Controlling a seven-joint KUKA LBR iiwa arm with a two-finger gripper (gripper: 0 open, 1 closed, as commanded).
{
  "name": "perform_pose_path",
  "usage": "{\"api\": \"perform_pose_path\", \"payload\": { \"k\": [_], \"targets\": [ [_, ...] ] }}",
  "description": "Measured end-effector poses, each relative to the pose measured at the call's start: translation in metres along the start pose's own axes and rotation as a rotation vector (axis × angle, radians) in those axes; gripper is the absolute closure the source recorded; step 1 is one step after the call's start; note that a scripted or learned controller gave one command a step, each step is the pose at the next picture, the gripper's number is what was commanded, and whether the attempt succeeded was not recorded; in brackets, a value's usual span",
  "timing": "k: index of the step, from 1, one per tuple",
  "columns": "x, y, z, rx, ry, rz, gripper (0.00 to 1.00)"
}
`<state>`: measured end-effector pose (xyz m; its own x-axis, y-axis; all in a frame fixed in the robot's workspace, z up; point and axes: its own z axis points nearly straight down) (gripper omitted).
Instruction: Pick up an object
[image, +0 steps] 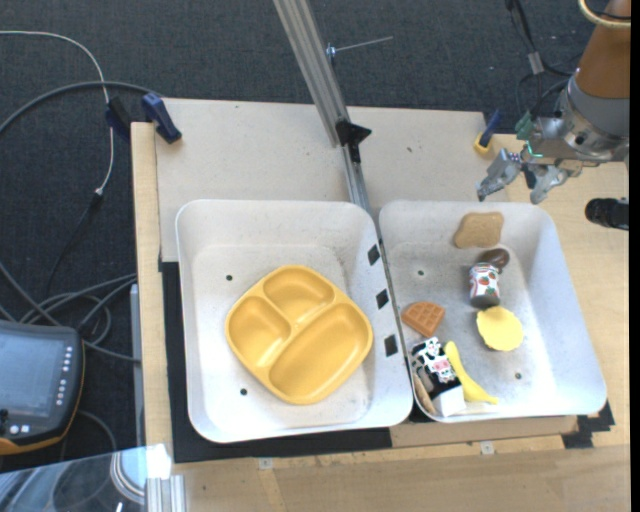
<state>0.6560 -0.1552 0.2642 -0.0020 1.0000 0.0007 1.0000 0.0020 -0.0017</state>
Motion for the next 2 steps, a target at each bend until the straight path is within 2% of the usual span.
{"api": "perform_pose_path", "payload": {
  "k": [1,2],
  "targets": [
    [0.02,-0.017,-0.017,0.0,0.002,-0.001,0.0],
    [-0.048,0.02,-0.132,-0.014,-0.007,0.005,0.0]
  ]
}}
